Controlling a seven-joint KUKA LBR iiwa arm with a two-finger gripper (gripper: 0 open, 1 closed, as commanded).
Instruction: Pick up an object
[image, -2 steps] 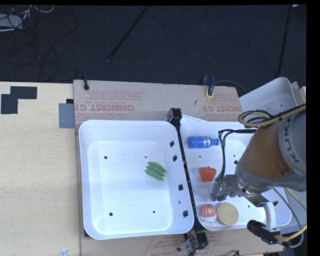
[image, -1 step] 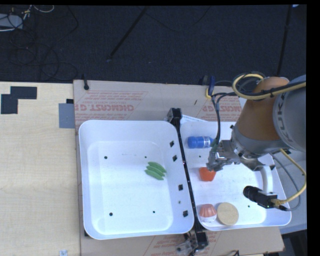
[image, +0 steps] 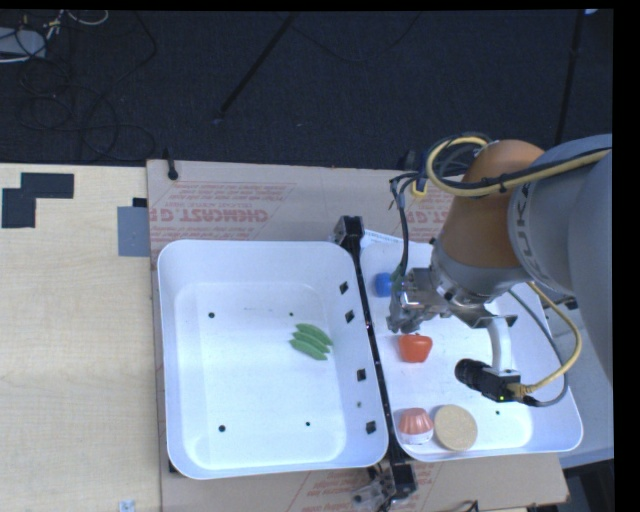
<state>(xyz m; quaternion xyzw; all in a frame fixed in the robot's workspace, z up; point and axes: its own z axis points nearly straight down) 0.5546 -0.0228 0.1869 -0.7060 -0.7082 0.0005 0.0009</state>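
Hand (image: 403, 318), finger state not discernible, poised in right bin (image: 560, 420) directly above and just beside red object (image: 415, 348), which lies toward the near rim; blue object (image: 382, 285) opposite side.

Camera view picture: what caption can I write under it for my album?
Robot's end effector hovers over a red object in the right bin; green pods lie in the left bin.

floor (image: 300, 80): dark, cables | bench (image: 70, 340): pale wood | cardboard sheet (image: 250, 200): under bins
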